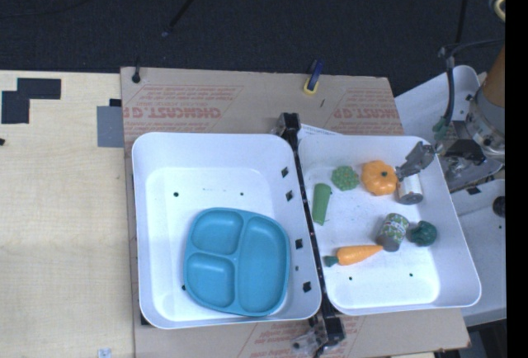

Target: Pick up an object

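From my remote seat I look down at a slant on a bench with two shallow white bins side by side on a sheet of cardboard (pixel 247 101). The left bin (pixel 157 183) holds a blue divided plate (pixel 237 261) lying flat toward its near side. The right bin (pixel 445 282) holds the small toys I could pick from. An orange pumpkin-like piece (pixel 379 177) sits near the far right of that bin, with a round green bumpy piece (pixel 345 177) just beside it on the left. A green cucumber-shaped piece (pixel 321 203) lies close to the divider between the bins. Nearer to me, a carrot (pixel 356 254) lies on its side, and a small patterned can (pixel 393 231) stands at the carrot's thick end, with a dark green rounded piece (pixel 423 233) just to the can's right. A small silver can (pixel 409 190) lies just right of the pumpkin piece. The arm comes in from the right, and its gripper (pixel 415 160) sits over the bin's far right edge, directly above the silver can and beside the pumpkin piece. I cannot tell how the jaws stand, and I see nothing clearly between them.
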`<state>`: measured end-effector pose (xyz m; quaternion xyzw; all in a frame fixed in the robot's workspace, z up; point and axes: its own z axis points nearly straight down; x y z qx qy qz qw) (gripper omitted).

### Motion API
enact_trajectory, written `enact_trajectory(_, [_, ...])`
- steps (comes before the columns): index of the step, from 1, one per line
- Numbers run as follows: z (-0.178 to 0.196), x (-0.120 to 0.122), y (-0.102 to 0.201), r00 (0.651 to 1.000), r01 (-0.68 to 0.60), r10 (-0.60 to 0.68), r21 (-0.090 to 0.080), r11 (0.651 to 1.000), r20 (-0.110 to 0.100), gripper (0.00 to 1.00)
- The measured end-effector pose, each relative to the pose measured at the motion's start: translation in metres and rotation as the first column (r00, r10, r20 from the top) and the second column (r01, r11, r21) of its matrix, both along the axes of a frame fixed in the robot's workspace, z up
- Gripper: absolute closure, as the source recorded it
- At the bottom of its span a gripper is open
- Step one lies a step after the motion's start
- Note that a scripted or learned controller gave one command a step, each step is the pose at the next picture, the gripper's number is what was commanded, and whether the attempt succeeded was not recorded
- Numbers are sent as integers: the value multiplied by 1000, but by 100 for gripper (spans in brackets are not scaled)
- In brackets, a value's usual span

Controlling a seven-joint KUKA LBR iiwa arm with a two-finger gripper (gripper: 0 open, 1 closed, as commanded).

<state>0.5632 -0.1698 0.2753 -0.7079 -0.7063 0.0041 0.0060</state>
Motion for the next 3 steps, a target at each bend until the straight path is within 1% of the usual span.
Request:
enact_trajectory(1, [7,2,0,1000,-2,2,-3,1000,13,0])
enact_trajectory(2, [-37,0,-4,1000,-2,2,-1,1000,8,0])
enact_trajectory(3, [-94,5,-10,1000,-2,2,-1,1000,9,0])
